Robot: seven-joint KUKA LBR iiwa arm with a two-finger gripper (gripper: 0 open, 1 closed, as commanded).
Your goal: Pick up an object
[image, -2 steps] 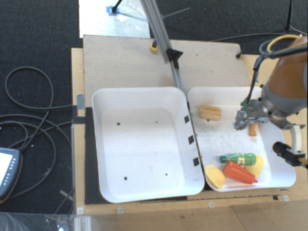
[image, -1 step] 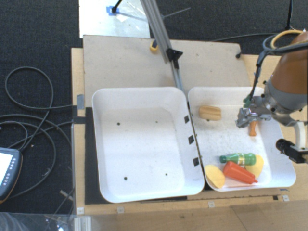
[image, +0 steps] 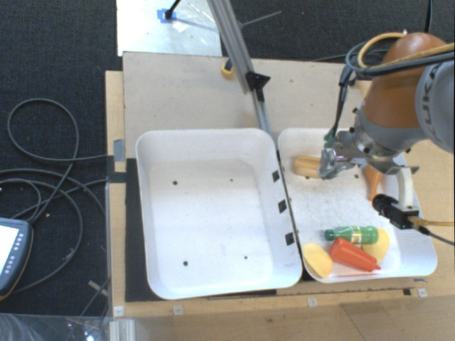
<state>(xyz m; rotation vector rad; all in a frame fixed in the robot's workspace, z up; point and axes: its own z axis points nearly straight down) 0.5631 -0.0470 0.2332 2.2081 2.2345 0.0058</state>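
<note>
The gripper (image: 328,168) sits by the tan block (image: 307,165) in the right bin (image: 426,261); should drop straight down, and I cannot tell its grip.

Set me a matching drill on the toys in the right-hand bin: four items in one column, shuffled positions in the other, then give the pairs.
Items:
1. green bottle
2. red carrot-shaped toy
3. tan bread-like piece
4. flat yellow piece

Positions:
A. near the bin's front left corner
B. at the back of the bin, beside the claw
C. lying on its side, just behind the red toy
D. at the front, just in front of the bottle

Pairs: 1-C, 2-D, 3-B, 4-A
</note>
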